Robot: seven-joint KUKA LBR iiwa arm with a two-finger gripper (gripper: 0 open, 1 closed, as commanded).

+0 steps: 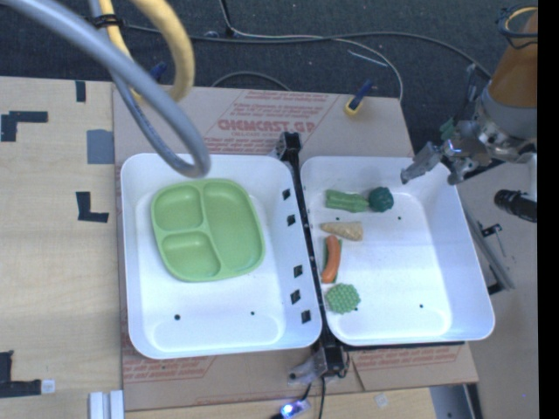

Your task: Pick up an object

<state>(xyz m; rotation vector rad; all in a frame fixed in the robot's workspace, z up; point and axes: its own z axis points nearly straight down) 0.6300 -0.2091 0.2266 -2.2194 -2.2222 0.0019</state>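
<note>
The bench (52, 260) carries two shallow white bins side by side on a sheet of printed cardboard (262, 120). The left bin (140, 321) holds a green divided plate (208, 230), three compartments, lying flat toward the bin's far half. A thick grey hose (131, 85) and a yellow hose (166, 24) sweep in from the far left corner of the bench, the grey one ending over the far rim of the left bin.

The right bin (428, 269) holds four small toy foods, all grouped near its left wall beside the divider. Farthest back lies a green broccoli piece (360, 201), on its side. Just in front of it sits a pale yellow corn-like piece (342, 230). Next comes an orange carrot (331, 259), lying lengthwise toward the front. Nearest the front rim is a round bumpy green piece (342, 298).

The arm comes in from the right, and its end effector (432, 160) hangs above the far right corner of the right bin, well apart from the toys, with nothing between its fingers; how far they are parted I cannot tell.
</note>
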